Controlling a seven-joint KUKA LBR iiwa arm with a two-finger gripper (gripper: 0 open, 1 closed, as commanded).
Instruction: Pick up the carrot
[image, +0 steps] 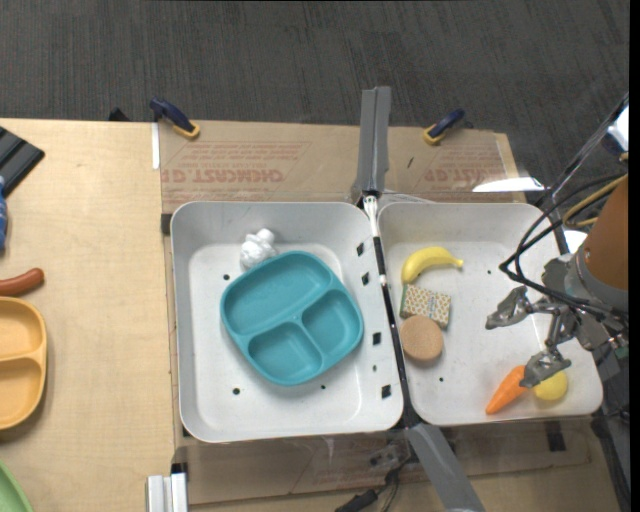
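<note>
Carrot (506, 389) lies in the right bin's (470, 408) near corner, touching a yellow lemon (551, 387), long axis running tip-down toward the bin's front-left. End effector (535, 335) hovers just above its thick end, fingers spread, holding nothing.

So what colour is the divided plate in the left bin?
Teal blue. The divided plate shows plainly in the camera view, lying in the left bin.

Glossy teal plastic tray (290, 318), smooth white plastic bins (200, 400), matt carrot (505, 390).
</note>
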